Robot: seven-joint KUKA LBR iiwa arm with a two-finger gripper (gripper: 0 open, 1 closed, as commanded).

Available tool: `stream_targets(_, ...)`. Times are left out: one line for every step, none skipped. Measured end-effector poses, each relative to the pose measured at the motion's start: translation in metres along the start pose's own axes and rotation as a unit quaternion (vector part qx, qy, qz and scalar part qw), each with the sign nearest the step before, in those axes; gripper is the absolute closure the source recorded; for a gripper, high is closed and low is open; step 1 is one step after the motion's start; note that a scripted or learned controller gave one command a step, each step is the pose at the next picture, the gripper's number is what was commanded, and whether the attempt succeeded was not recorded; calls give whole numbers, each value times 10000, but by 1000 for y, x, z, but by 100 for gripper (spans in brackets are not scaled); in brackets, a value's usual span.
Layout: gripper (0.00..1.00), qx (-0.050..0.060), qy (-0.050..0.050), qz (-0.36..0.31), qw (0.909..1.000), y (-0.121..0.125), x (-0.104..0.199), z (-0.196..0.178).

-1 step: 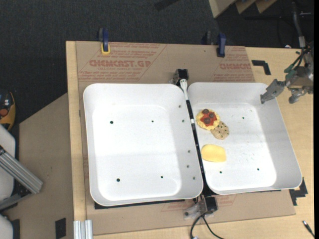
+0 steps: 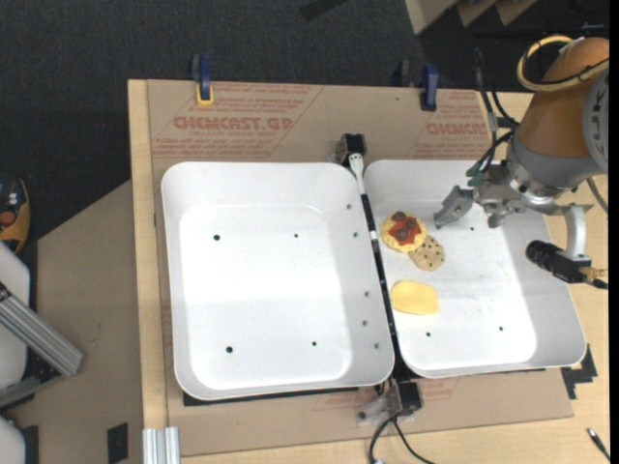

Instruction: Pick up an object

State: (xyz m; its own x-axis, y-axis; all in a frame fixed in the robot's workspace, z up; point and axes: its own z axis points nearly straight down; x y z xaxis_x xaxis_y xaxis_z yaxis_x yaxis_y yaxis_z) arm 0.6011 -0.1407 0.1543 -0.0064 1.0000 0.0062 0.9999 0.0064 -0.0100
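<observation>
Robot gripper (image 2: 472, 208), fingers apart and holding nothing, hovers over the right bin (image 2: 542, 356); pizza slice (image 2: 402, 230), cookie (image 2: 427, 253) and yellow piece (image 2: 415, 298) lie beside it, ready for picking.

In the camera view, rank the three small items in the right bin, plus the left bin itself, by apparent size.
1. Left bin, by far the largest.
2. Yellow piece and the round pizza-like piece with red topping look about alike; I would not rank them.
3. Speckled cookie-like piece, smallest, though partly overlapped by the pizza-like piece.
</observation>
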Motion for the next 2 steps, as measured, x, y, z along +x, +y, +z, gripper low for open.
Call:
stream_targets(0,-39,-13,23,10000,0,30,58)
stream_targets(0,213,-14,-25,9998,58,36,66)
